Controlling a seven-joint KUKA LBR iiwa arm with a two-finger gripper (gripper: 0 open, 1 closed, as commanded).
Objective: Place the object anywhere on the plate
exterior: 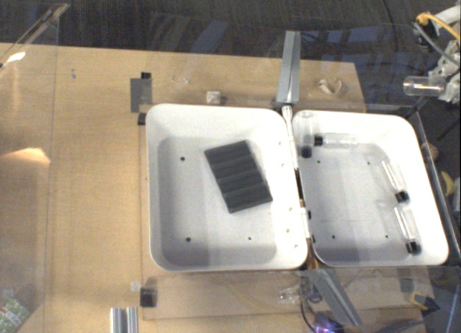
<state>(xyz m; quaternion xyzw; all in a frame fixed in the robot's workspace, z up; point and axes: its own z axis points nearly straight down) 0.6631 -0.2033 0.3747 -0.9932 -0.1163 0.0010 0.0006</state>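
At the upper right edge, claw (441,72): we saw it partly cut off, outside both bins; we could not tell whether it was apart or together.
Object: a clear plastic tube with a black cap (333,140) lay flat along the far wall of the right white bin (360,258); two like tubes lay near its right wall.
Handling: we judged it light, stiff, slick and prone to roll; take it across the mid-length.
Plate: the dark grey ribbed rectangular plate (238,176) lay bare in the left white bin (216,261).
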